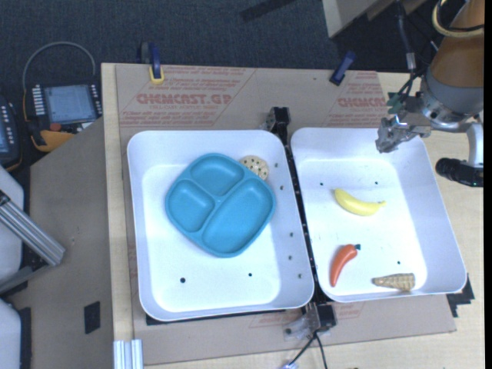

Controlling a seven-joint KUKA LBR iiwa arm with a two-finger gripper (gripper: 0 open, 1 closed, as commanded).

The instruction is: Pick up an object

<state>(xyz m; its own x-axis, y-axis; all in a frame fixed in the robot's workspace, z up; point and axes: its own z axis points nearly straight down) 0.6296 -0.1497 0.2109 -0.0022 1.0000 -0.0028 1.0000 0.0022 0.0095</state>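
In the left bin (154,283): a blue divided plate (221,204), tilted, with a round cookie (254,165) tucked at its upper right edge; in the right bin (438,206): a yellow banana (358,202) near the middle, a red chilli pepper (344,262) below it, an ice-cream cone (394,282) lying by the front wall; over the back right corner, the gripper (392,140), nothing seen between the tips; spread or pressed together, cannot tell

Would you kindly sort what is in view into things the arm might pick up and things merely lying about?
Candidates for picking:
yellow toy banana
red chilli pepper with green stem
tan waffle cone
round speckled cookie
blue divided plastic plate

Lying about:
handheld control pendant with screen
blue and yellow clamps
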